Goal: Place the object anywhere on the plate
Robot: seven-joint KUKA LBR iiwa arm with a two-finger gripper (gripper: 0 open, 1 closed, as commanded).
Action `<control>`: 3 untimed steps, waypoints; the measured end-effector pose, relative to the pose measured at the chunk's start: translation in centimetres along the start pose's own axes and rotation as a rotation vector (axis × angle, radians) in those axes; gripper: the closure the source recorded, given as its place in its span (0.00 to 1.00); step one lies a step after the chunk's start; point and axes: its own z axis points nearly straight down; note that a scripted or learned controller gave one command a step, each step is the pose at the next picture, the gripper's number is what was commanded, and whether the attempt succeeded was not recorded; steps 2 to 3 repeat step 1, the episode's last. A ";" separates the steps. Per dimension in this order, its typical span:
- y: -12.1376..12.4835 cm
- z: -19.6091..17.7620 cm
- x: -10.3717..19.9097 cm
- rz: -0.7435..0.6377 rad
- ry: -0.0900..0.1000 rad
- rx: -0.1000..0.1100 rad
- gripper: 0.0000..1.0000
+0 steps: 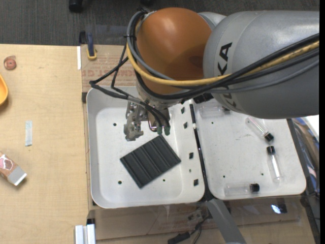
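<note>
Right now you've got the big grey KUKA arm with its glossy orange band sweeping in from the right and covering most of the upper bins. Below it sits the left shallow white plastic bin, smooth w/ rounded corners and a few small dark holes; the right white bin sits just beside it, holding a couple of clear tubes with black caps.

In the left bin lies the dark grey ribbed rectangular plate, flat, turned at a slant, ridges running lengthwise, matte finish.

The small metal two-finger gripper hangs just above the plate's upper-left corner, near but apart from it. Can't tell how wide it's open, nor whether it has hold of anything; the object to be placed isn't something you can make out there.

Judging by this, you're approx at the carry/lower step. Next move calls for shifting a bit toward the plate's middle, descending, then release.
</note>
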 end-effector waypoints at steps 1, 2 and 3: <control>0.2 6.3 2.3 0.054 0.003 0.001 1.00; 0.2 6.3 2.3 0.054 0.003 0.001 1.00; 0.2 6.3 2.3 0.054 0.003 0.001 1.00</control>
